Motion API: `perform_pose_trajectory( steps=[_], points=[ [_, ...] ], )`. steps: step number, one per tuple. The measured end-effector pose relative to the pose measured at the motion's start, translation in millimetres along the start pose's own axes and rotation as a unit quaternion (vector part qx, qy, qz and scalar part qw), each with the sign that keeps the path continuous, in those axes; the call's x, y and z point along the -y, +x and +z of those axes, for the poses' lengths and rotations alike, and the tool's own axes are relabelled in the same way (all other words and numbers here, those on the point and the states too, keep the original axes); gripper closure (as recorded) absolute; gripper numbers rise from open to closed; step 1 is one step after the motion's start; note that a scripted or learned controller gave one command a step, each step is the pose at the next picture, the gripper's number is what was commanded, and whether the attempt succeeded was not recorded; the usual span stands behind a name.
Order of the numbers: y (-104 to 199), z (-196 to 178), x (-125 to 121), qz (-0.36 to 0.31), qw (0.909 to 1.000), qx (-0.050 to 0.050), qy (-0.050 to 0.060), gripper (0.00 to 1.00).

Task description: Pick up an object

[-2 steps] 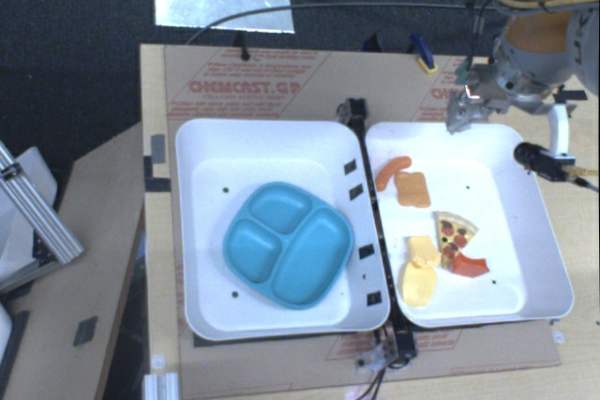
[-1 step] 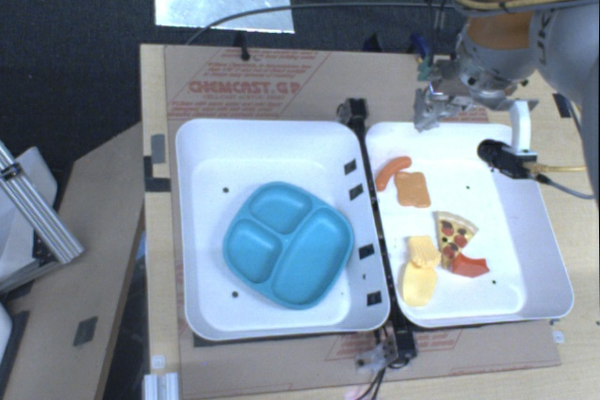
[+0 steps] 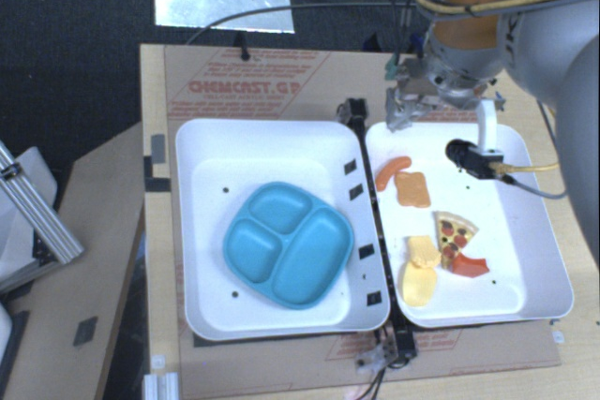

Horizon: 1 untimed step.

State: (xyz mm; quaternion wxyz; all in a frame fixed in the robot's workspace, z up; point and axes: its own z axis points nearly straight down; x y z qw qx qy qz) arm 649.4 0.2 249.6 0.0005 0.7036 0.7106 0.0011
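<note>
The arm [image 3: 525, 5] reaches in from the upper right of the frame; its gripper [image 3: 405, 112] hangs over the top edge of the right bin [image 3: 539, 248], and whether it is open or closed cannot be told. Below it, in the upper left of that bin, lie a sausage [image 3: 392, 170] and an orange nugget [image 3: 412, 190], touching; lower down sit a pizza slice [image 3: 455, 231], a red piece [image 3: 467, 266] and yellow cheese pieces [image 3: 421, 269]; the left bin [image 3: 202, 164] holds a blue divided plate [image 3: 287, 244].
</note>
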Motion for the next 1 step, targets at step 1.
perform_pose_trajectory(
  steps=[1],
  points=[
    [56.0,-2.3,16.8,0.0,1.0,-0.001,0.0,1.0]
  ],
)
